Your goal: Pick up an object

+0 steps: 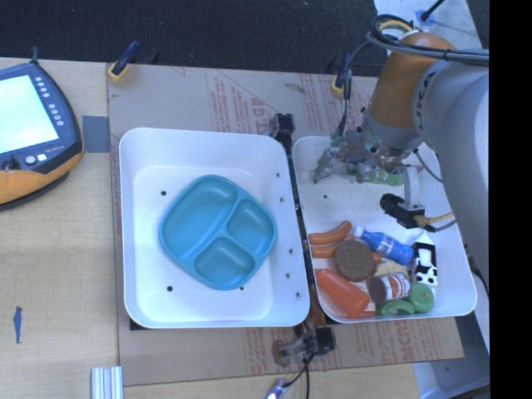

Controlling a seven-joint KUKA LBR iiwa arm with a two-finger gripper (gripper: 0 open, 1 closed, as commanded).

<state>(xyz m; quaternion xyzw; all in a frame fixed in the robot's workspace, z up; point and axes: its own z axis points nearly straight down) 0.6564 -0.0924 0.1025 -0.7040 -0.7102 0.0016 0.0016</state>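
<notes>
Hand (359, 163), grip unclear, hovers at right bin's far end, toys (371, 270) piled nearer

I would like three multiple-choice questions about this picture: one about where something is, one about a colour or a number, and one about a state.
1. Where does the blue divided plate lie?
A. in the left bin
B. in the right bin
C. on the bare bench

2. How many compartments does the plate have?
A. two
B. three
C. five

3. Where does the gripper stand?
A. over the far part of the right bin, apart from the pile of toys
B. down among the toys at the near end
C. over the left bin

Answers:
1. A: the plate lies flat in the left bin, alone there.
2. B: ridges divide it into three hollows.
3. A: it is near the far end of the right bin, while the round brown cookie, the small blue bottle and the other toys lie nearer the camera.
</notes>
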